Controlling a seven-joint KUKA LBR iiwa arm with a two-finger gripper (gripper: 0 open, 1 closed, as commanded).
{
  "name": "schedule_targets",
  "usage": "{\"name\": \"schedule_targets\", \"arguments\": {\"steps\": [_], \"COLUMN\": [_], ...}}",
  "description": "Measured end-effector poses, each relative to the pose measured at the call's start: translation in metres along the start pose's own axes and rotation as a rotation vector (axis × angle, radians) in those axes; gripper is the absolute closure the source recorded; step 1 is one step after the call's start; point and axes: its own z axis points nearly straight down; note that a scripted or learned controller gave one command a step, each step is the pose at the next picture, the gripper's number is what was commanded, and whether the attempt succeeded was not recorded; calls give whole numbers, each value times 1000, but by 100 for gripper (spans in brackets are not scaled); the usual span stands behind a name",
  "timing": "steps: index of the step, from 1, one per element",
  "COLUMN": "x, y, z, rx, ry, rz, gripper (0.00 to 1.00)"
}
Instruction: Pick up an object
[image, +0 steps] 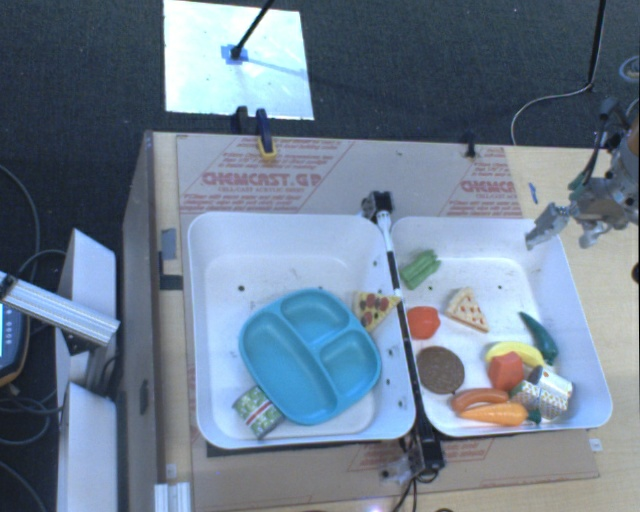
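My gripper (566, 228) hangs over the far right corner of the right bin (500, 262), open with nothing between its fingers. Below it in that bin lie several toy foods: a green bean pod (420, 267), a red tomato (424, 322), a sandwich wedge (466, 309), a dark green pepper (537, 335), a brown patty (440, 369), a yellow banana (515, 352), a sausage (477, 399), an orange carrot (496, 412) and a silver wrapped item (546, 392). All of them lie apart from the gripper, nearer the front.
The left bin (230, 260) holds a blue divided plate (310, 354), a pizza slice (374, 308) by the divider and a green and red packet (257, 411) at the front. A clamp (380, 207) sits where the bins meet at the back.
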Motion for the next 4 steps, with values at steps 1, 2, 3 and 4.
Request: {"name": "schedule_targets", "arguments": {"steps": [1, 2, 3, 4], "x": [28, 77, 98, 118], "y": [-69, -126, -54, 23], "z": [167, 167, 166, 166], "rx": [2, 2, 0, -1], "ry": [1, 2, 1, 1], "rz": [2, 1, -1, -2], "gripper": [0, 0, 0, 0]}}
